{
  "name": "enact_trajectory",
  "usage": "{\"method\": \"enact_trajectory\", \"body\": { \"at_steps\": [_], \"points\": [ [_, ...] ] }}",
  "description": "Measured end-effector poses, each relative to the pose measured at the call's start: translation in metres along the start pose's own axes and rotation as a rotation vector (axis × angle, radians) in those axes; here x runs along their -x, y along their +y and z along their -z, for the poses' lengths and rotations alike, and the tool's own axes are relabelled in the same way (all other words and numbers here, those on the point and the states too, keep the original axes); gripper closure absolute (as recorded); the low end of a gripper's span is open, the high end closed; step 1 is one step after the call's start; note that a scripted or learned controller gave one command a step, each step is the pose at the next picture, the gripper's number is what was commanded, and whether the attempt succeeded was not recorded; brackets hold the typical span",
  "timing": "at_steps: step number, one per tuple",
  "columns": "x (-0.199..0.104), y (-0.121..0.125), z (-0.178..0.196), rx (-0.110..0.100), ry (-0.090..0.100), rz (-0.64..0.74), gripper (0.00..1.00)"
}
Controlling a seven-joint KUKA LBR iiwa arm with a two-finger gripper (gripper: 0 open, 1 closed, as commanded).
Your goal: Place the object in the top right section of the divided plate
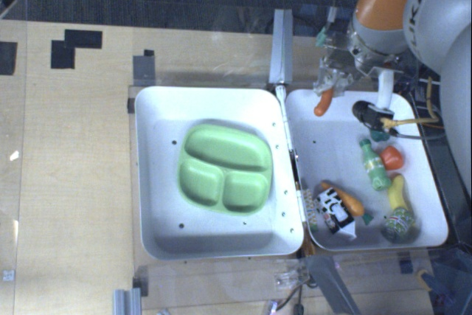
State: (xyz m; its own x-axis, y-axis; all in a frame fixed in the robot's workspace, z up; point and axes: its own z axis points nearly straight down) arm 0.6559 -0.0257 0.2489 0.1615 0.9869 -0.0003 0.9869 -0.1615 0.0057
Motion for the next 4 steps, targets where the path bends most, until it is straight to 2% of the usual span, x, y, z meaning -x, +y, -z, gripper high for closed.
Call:
{"method": "enact_trajectory", "body": {
  "at_steps": [1,2,3,4],
  "points": [
    [-0.081,-0.002,-0.046,0.0,0.003,0.327,1.0],
    [-0.061,0.004,-0.046,0.001,0.002,0.44,1.0],
    [-0.128,-0.007,-0.062,0.002,0.003,0.722,1.0],
    [-0.176,-0.098,-0.041,0.001,0.004,0.892,1.0]
  ]
}}
